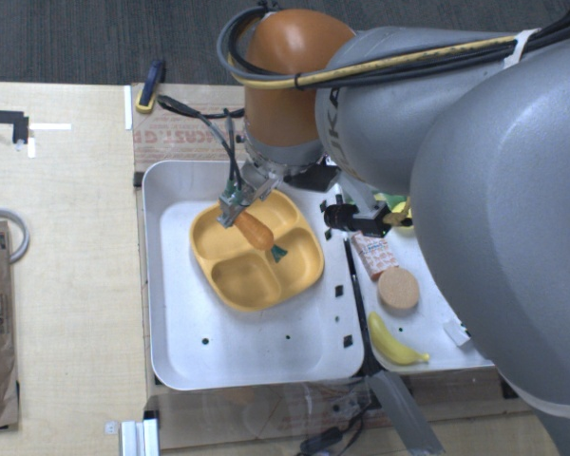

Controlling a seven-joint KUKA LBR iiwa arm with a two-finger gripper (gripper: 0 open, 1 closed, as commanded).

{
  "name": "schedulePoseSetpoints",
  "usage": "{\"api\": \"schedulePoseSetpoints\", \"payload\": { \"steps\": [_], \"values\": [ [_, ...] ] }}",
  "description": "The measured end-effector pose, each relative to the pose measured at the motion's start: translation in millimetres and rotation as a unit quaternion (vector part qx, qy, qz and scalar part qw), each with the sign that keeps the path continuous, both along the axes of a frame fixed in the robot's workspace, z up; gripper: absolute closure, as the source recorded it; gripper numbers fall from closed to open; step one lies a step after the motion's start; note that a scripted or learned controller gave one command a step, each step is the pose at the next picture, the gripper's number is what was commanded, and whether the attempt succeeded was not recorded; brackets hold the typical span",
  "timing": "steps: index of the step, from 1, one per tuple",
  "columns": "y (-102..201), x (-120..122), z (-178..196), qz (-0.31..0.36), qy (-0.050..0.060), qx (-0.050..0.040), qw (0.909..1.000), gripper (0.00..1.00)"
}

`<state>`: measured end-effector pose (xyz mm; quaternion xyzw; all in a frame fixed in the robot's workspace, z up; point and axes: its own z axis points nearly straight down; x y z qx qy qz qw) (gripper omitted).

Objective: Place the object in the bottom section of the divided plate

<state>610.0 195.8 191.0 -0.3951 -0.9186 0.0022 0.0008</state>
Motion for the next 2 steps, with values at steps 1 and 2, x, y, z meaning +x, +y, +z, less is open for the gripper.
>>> {"api": "schedulePoseSetpoints", "payload": {
  "steps": [1, 2],
  "values": [
    [7, -64, -29, -0.093, 0.002, -0.001, 0.9956, 1.0],
    [-8, -1, 21, -0.237, 0.0, -0.0014, 0.9715, 1.0]
  ]
}}
